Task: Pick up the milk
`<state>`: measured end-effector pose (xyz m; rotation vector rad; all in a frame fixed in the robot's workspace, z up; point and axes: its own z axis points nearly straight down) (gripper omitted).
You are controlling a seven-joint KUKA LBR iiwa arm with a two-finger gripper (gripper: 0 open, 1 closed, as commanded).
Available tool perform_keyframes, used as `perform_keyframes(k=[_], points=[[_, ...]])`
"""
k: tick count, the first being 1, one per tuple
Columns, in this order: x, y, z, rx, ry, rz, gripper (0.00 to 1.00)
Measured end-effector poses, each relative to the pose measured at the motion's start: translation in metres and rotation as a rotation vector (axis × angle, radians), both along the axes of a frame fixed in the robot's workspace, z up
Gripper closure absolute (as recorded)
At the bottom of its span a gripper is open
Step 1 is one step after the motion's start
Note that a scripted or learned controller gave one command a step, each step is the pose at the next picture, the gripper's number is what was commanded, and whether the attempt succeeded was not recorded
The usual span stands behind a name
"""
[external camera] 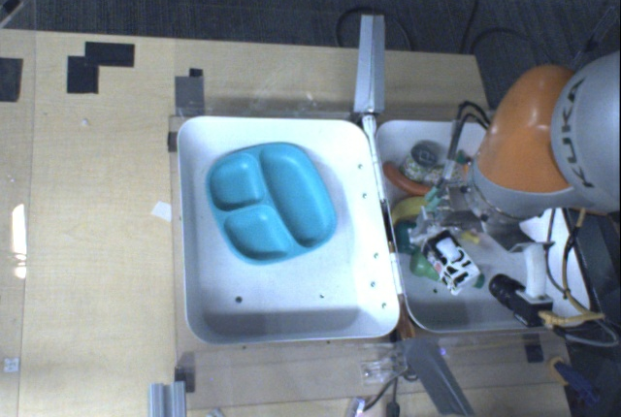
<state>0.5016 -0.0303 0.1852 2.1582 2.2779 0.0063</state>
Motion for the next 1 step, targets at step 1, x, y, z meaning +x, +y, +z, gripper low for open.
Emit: perform_keyframes(k=[1], points=[[-0.0132, 0.0088, 0.0362, -0.002, -0.001, 0.197, 1.00]])
